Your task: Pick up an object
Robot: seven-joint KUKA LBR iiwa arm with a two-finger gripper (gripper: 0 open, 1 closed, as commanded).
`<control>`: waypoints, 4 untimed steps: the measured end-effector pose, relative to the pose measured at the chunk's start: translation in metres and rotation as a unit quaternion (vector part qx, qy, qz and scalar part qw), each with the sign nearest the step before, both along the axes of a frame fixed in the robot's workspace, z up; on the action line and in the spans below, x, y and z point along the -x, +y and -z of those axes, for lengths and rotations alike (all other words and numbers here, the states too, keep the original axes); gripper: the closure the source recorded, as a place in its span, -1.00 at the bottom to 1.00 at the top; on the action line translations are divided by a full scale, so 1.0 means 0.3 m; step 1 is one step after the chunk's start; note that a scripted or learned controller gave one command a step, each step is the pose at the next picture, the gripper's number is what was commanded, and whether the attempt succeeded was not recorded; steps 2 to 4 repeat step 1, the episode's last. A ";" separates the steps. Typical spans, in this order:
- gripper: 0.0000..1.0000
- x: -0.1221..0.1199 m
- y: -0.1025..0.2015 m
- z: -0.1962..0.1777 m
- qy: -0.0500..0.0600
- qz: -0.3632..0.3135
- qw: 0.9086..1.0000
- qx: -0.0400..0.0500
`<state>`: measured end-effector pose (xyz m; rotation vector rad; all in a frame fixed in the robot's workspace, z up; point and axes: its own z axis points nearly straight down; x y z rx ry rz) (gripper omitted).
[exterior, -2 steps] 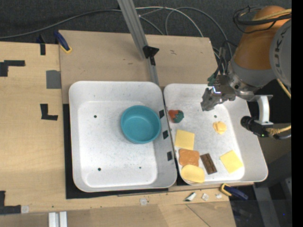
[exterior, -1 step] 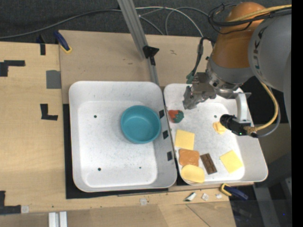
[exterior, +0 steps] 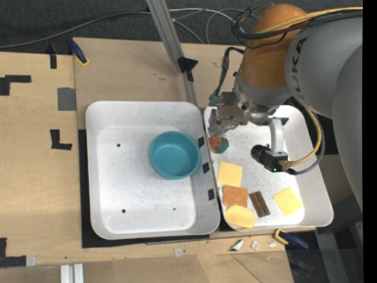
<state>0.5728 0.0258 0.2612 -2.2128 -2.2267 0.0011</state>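
Reaching down at the upper left corner of the right bin (exterior: 312,217), the claw (exterior: 220,135) sits right over a small red and green toy (exterior: 220,144), likely to grab it. I cannot tell how wide it is, or if it holds the toy.

A tan wooden bench (exterior: 35,175) carries black tape marks left of the white bins (exterior: 94,175). Beyond the bins, a grey metal post (exterior: 168,37) slants over dark carpet (exterior: 88,5) strewn with cables (exterior: 118,21).
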 end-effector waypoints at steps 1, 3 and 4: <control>1.00 -0.025 0.181 0.005 0.000 -0.001 1.000 0.000; 1.00 -0.025 0.181 0.005 0.000 -0.001 1.000 0.000; 1.00 -0.025 0.181 0.005 0.000 -0.001 1.000 0.000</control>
